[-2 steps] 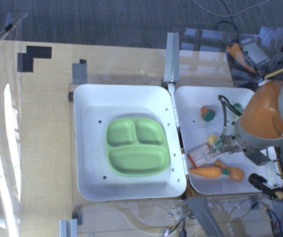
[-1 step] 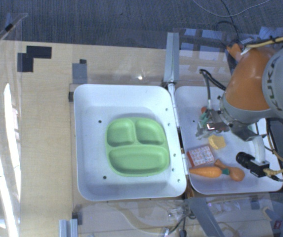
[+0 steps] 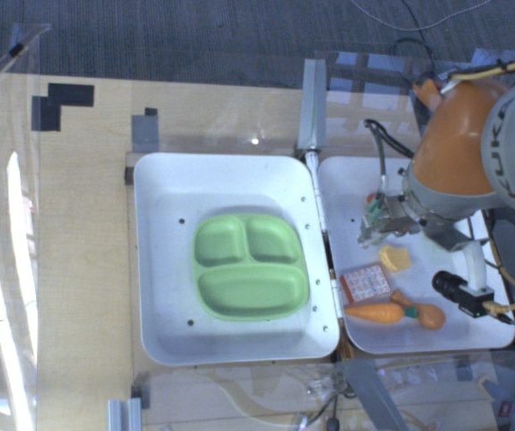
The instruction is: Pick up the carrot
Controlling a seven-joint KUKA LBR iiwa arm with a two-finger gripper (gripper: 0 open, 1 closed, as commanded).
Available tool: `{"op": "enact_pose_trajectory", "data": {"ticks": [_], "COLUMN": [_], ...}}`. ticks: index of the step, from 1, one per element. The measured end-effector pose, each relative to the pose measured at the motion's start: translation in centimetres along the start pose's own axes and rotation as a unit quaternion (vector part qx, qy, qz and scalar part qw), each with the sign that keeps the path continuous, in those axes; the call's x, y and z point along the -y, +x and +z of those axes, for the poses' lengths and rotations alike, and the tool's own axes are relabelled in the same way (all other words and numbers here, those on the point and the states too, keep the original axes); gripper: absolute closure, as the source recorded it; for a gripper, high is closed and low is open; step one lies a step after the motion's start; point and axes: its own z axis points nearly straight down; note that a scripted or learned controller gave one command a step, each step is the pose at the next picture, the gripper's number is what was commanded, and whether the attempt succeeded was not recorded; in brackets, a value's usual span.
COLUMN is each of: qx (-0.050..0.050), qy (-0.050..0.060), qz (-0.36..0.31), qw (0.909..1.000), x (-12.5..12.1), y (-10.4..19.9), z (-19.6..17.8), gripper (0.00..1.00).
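- I saw the carrot lying in the right bin, near its front edge
- Claw hovered above it; I couldn't tell its opening

A green divided plate lies in the middle of the left bin. To its right, in the right bin, a red patterned card lies flat, with a yellow wedge just beyond it.
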Motion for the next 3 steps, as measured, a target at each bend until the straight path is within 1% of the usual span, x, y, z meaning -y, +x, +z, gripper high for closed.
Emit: {"op": "enact_pose_trajectory", "data": {"ticks": [1, 2, 3], "qx": [-0.002, -0.003, -0.001], "qy": [0.006, 0.005, 0.001], "qz": [-0.016, -0.223, -0.224], "qw": [0.9999, 0.9747, 0.9746], "x": [4.3, 4.7, 4.5], "y": [2.3, -0.5, -0.4], "z": [1.2, 1.2, 0.1], "gripper": [1.00, 1.00, 1.00]}}
